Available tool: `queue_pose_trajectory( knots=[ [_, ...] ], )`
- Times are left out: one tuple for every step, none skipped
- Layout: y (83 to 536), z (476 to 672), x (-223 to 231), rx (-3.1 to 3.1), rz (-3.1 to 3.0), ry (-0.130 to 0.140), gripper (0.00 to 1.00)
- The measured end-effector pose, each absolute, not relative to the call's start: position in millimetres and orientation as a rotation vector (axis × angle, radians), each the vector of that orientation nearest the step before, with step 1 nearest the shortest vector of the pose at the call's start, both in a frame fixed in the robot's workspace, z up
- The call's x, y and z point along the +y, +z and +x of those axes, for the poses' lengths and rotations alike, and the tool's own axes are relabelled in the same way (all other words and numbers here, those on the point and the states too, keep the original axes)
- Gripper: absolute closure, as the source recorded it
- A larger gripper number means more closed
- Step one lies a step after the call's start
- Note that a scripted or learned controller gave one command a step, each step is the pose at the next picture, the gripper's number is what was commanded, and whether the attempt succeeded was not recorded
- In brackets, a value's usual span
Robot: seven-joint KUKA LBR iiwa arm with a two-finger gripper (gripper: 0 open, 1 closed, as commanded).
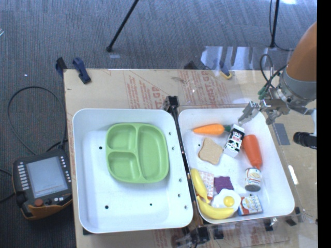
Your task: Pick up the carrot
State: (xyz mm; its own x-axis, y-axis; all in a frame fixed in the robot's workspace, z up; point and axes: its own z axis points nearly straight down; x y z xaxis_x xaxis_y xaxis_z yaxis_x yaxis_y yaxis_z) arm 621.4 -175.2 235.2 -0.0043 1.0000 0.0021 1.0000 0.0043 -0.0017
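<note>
The carrot [209, 129] is orange with a small green top and lies on its side at the back of the right bin [279, 161], tip pointing left. My gripper [259, 113] hovers over the bin's back right corner, to the right of the carrot and apart from it. Its two fingers [247, 112] are spread open with nothing between them. A small milk carton [234, 140] stands between the carrot and the gripper's side of the bin.
The right bin also holds a fat orange sausage-like piece [253, 150], bread slice [210, 151], can [253, 179], banana [207, 200], fried egg [228, 199], purple piece [223, 183] and small box [251, 205]. A green divided plate [137, 152] sits in the left bin [93, 190].
</note>
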Motion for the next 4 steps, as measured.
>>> queue_pose_trajectory(
  knots=[
    [103.9,643.9,-157.0,-1.886,-2.506,-0.006,0.0],
    [90.9,641.3,-109.7,-1.631,-2.683,0.03,0.0],
    [90.8,639.1,-97.0,-1.213,-2.881,0.044,0.0],
    [90.4,636.3,-88.5,-0.732,-3.033,0.036,0.0]
  ],
)
